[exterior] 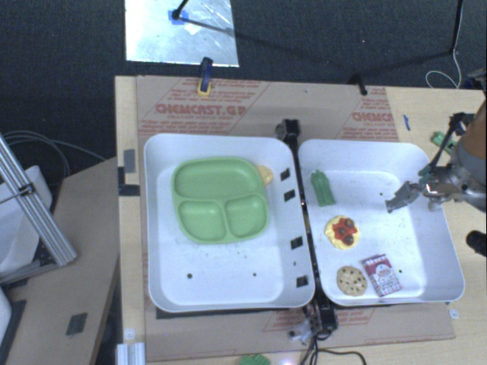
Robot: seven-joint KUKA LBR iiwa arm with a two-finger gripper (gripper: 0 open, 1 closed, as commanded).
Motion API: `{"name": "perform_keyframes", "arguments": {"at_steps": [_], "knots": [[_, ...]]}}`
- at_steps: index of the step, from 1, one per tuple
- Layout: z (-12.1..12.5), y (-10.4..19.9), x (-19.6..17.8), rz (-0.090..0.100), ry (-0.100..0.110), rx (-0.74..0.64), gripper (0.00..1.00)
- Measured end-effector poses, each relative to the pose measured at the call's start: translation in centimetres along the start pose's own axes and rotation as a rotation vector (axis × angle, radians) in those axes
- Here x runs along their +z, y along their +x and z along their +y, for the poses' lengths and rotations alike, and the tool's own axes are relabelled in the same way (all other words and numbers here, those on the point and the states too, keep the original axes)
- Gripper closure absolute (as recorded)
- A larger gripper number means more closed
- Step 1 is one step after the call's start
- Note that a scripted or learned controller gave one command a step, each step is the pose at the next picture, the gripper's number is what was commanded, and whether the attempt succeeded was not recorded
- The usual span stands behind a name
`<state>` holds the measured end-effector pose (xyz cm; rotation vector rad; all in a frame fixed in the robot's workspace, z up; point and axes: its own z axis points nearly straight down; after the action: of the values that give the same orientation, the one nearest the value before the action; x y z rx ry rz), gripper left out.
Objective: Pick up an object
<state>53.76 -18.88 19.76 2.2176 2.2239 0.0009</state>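
Observation:
In the right bin lie a green block, a small pizza toy, a cookie and a red packet. My gripper reaches in from the right, over the right part of that bin, to the right of the green block and up-right of the pizza. It sits apart from all the objects, and nothing shows between its fingers.
The left bin holds a green divided plate with a yellow item peeking out at its upper right edge. A black divider runs between the bins. An aluminium frame stands at the left.

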Motion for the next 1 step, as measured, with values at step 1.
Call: {"name": "perform_keyframes", "arguments": {"at_steps": [1], "knots": [[-1.16,7.14,11.18,0.003,0.002,-0.004,0.00]]}}
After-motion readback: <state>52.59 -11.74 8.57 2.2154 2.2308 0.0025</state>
